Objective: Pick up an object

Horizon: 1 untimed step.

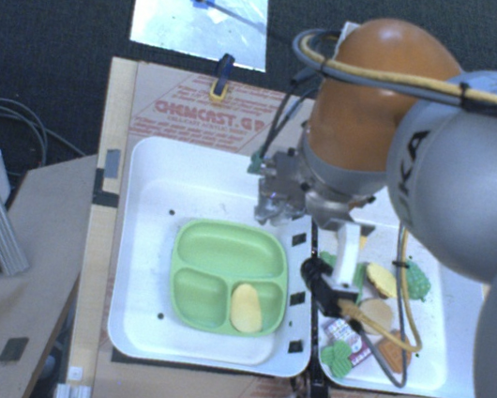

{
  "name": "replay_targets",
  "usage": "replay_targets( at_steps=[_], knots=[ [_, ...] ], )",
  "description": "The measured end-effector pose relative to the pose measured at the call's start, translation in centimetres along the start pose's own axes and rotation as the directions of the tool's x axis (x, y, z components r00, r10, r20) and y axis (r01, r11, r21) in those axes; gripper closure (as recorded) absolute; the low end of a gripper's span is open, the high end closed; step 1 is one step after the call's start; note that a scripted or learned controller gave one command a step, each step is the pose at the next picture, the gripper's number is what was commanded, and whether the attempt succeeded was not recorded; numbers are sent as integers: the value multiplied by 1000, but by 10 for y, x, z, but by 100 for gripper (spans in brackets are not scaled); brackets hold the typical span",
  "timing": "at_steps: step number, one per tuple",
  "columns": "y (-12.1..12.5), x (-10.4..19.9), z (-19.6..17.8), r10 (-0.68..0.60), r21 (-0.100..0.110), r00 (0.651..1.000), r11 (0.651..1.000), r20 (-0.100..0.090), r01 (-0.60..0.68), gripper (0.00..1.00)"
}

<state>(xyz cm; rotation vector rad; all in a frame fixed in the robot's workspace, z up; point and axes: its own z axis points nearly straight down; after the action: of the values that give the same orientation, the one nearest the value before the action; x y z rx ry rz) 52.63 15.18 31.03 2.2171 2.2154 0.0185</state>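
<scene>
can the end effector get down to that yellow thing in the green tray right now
Probably yes. The yellow piece lies uncovered in the lower right compartment of the green tray, with nothing over it, and the end effector hangs just above the tray's far rim.

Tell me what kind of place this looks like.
Probably a robotics lab or test cell: a grey robot arm reaches over two white bins on a cardboard-covered bench, with a green divided tray and loose cables nearby.

A yellow-and-blue clamp [221, 78] grips printed cardboard [208, 116] behind the two bins.
</scene>
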Motion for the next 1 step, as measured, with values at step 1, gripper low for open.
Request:
replay_targets(
  at_steps=[1],
  knots=[
    [-41, -46, 110, 3, 25, 1000, 1000, 7, -4, 100]
  ],
)
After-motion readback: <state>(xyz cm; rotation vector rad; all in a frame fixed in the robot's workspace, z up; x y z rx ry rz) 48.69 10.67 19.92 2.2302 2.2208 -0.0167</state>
